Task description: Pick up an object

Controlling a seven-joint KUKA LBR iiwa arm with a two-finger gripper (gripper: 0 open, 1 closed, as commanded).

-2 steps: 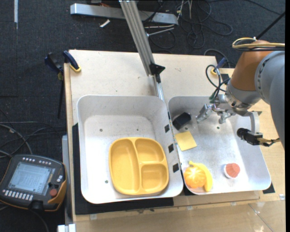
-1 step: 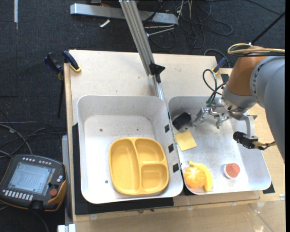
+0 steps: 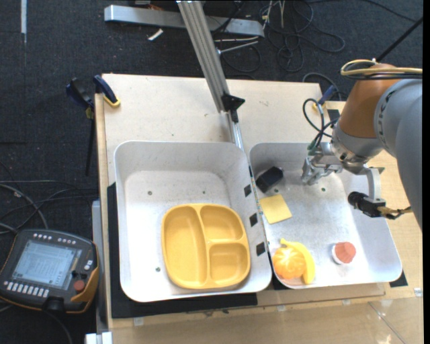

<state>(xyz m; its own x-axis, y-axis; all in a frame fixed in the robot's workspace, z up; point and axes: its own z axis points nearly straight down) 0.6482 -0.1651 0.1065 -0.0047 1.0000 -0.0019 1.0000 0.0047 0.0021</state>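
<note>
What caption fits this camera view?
Gripper hovering over right bin near black block; yellow tray in left bin.

A dark, speckled carpet floor surrounds a pale wooden surface seen from above at a slant. Black cables tangle on the floor beyond the surface's far edge, beside a flat grey metal base. From that base a slim aluminium pole slants down toward the middle of the surface. A black and yellow clamp grips the far left corner. A teach pendant with a grey screen lies on the floor at the near left. Lighting is even.
</note>
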